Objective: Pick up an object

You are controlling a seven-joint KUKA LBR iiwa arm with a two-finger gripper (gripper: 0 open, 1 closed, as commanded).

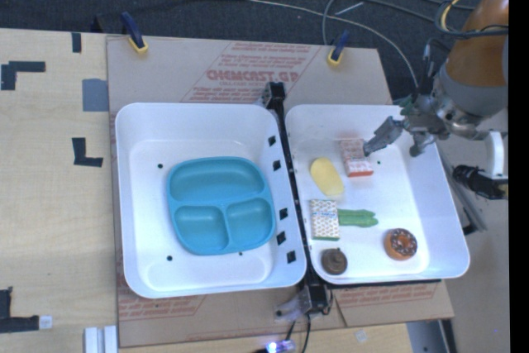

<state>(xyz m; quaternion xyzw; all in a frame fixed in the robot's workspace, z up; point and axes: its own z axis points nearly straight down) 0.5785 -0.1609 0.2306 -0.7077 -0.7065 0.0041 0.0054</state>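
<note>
Six small objects were seen in the right bin. Nearest lay a brown round piece and a sprinkled doughnut, both judged light and rigid. Farther back were a patterned packet touching a green piece, then a yellow lemon-like piece, likely smooth and prone to slipping. The red-and-white carton, judged light, stiff and best taken across its flat sides, lay farthest, just beside the end effector, whose fingers were spread apart around nothing. A blue divided tray was left in the left bin.
</note>
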